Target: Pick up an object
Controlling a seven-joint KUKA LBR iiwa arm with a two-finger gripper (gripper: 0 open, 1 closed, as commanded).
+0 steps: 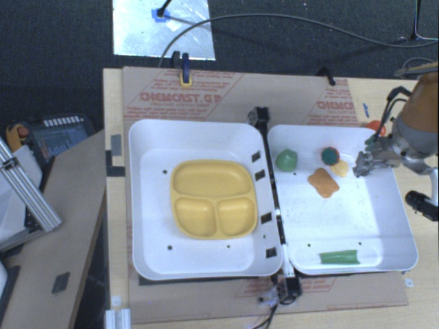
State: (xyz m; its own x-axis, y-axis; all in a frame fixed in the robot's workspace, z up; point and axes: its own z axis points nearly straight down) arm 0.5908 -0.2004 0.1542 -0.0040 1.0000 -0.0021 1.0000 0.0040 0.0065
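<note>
The right bin (384,225) holds a green ball (286,160), a small teal and orange ball (330,155), a pale yellow piece (341,168), an orange-brown lump (323,182) and a flat green block (339,256) near its front wall. My gripper (362,164) hangs over the bin's upper right part, just right of the yellow piece and the teal ball. I see nothing held in it.
A yellow three-compartment tray (212,199) lies in the middle of the left bin (147,184). A black divider with clips (269,197) runs between the bins. Cables cross the dark floor behind the bench.
</note>
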